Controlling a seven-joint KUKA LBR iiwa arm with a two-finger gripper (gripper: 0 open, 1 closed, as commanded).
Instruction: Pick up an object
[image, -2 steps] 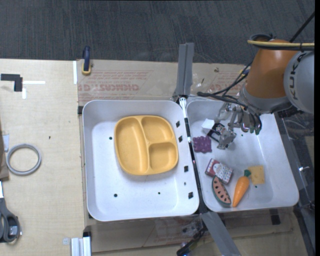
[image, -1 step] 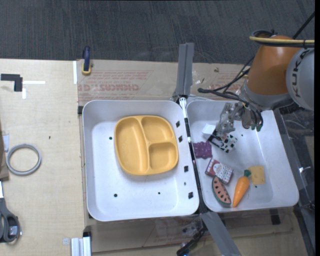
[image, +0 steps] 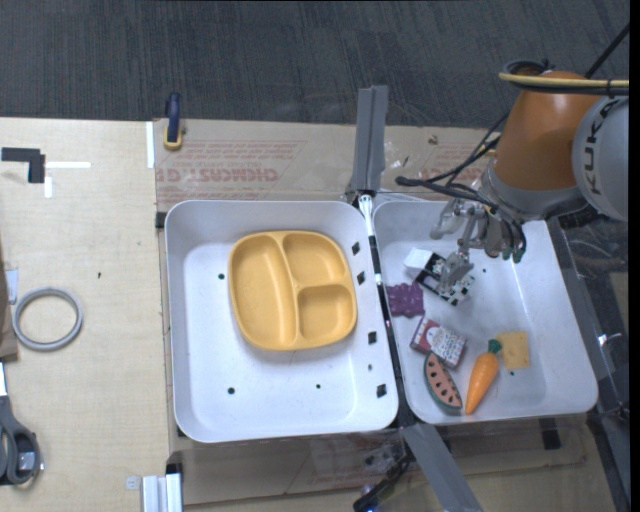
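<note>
My gripper (image: 456, 280) hangs low in the right bin (image: 545, 290), near its back left part. Just to its left lies a small white and black item (image: 424, 267), touching or nearly touching the gripper. A purple bunch of grapes (image: 405, 299) lies by the bin's left wall. Toward the front are a small red and white packet (image: 439, 343), a watermelon slice (image: 443, 382), an orange carrot (image: 482, 379) and a yellow cheese wedge (image: 515, 350).
The left bin (image: 200, 390) holds a yellow divided plate (image: 293, 290). A grey post (image: 369, 140) stands behind the two bins. On the bench at the left lie a grey ring (image: 44, 318) and scissors (image: 18, 452).
</note>
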